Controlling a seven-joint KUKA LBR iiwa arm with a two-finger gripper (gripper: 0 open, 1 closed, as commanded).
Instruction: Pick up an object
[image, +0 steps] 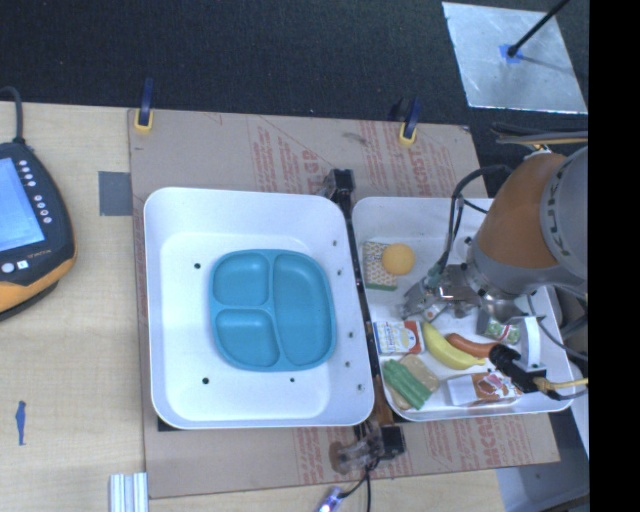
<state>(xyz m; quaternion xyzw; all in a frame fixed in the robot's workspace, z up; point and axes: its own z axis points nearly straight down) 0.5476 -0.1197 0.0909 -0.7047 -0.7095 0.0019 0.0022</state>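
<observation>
My gripper (432, 297) hangs low over the middle of the right bin (420, 212), below the arm's orange band and grey wrist. Its metal fingers point left toward the bin's centre, just above a yellow banana (445, 350) with a red piece (470, 346) lying on it. An orange ball (399, 259) sits on a small card (376, 266) at the bin's upper left, a short way from the fingertips. Nothing shows between the fingers. The arm hides the bin's right part.
The left bin (170, 300) holds a blue divided plate (272, 308). A green block (405, 382), small packets (397, 337) and a red-and-white pack (485, 388) crowd the right bin's near edge. A tablet pendant (25, 230) lies at the far left. Clamps (144, 118) hold the cardboard.
</observation>
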